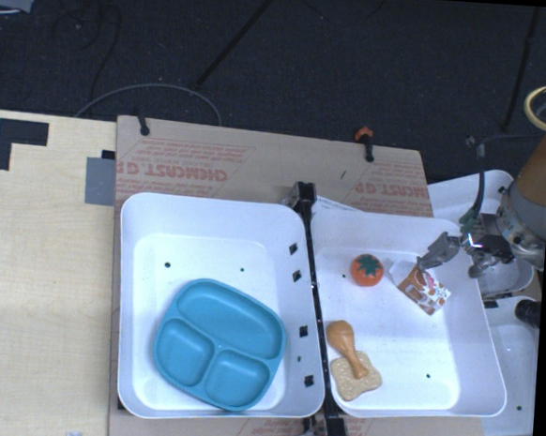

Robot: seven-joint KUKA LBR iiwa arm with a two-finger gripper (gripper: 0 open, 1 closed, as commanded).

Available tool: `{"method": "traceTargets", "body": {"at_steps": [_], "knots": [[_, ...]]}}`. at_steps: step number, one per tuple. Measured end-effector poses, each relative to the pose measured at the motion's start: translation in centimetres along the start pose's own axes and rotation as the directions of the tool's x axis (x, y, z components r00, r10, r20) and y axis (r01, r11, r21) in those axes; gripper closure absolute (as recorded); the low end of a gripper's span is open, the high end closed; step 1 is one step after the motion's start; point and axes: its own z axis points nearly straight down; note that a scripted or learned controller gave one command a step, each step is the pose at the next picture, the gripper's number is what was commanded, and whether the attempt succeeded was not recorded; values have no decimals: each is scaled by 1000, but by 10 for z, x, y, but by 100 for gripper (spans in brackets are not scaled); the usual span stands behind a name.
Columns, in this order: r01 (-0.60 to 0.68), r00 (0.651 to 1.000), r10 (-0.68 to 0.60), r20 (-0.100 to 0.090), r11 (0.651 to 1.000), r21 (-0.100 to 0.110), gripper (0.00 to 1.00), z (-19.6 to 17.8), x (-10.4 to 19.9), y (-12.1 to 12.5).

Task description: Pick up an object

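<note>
Nearest the camera, in the left white bin (139,249), lies a light blue plate (219,344) with three compartments, tilted slightly. In the right white bin (487,370), near its front left corner, a tan toy drumstick (348,343) rests partly across a beige, toast-like piece (355,378). Farther back sits a small round orange-red toy fruit (367,270) with a green top, like a tomato. Just beside it to the right lies a small packet (424,290), white with red and brown print, tilted. The hand (458,252) hovers over the packet's far edge, its two fingers spread apart, gripping nothing. Both bins rest on brown cardboard (258,169) over the pale worktop (33,278).
</note>
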Motion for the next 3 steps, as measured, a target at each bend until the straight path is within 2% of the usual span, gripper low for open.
{"method": "traceTargets", "body": {"at_steps": [1,2,3], "knots": [[2,1000,-2,3,1000,-13,0,-7,0,2],[2,1000,-2,1,1000,-8,0,36,-3,2],[2,1000,-2,1,1000,-9,0,95,-9,8]]}}
